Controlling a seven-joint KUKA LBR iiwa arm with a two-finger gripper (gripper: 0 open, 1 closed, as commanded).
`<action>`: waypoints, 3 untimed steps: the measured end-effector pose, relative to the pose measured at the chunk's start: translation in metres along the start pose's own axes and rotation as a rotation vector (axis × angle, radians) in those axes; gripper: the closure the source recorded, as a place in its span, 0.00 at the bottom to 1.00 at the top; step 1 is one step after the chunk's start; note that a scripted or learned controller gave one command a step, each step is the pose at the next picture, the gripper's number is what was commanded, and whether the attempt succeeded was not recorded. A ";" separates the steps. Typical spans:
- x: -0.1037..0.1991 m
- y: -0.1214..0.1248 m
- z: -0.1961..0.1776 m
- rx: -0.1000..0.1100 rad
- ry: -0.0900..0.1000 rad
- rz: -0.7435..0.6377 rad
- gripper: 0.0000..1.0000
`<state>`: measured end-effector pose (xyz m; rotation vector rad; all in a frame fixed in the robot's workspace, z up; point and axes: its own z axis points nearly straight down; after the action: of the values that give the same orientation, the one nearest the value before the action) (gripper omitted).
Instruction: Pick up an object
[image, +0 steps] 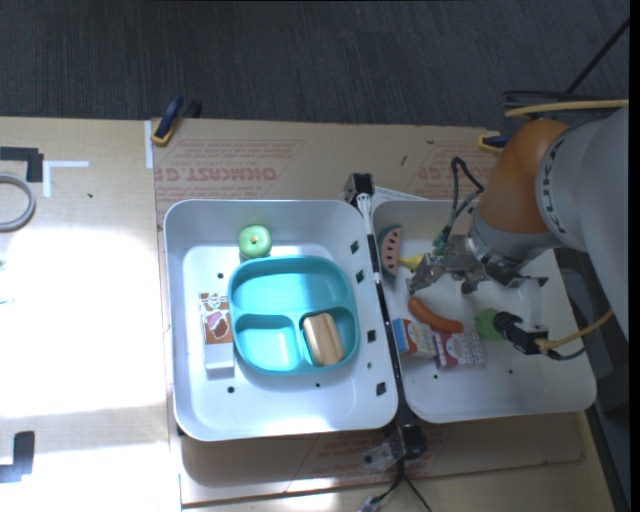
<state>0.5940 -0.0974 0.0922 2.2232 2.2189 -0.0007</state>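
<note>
Hovering over the right bin (560, 395), the end effector (432, 272), whose open or closed state could not be determined, required centring above the orange sausage-shaped object (436, 315) just near of it before descending.

Blue clamp (169, 119) on bench (80, 300); dark carpet (300, 50) beyond.
</note>
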 end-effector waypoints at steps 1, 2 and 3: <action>-0.004 -0.049 0.000 0.001 0.001 0.001 0.00; 0.002 -0.069 0.000 0.001 0.001 0.001 0.00; -0.009 -0.076 0.000 0.001 0.001 0.001 0.00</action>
<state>0.5175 -0.1058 0.0922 2.2250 2.2187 -0.0002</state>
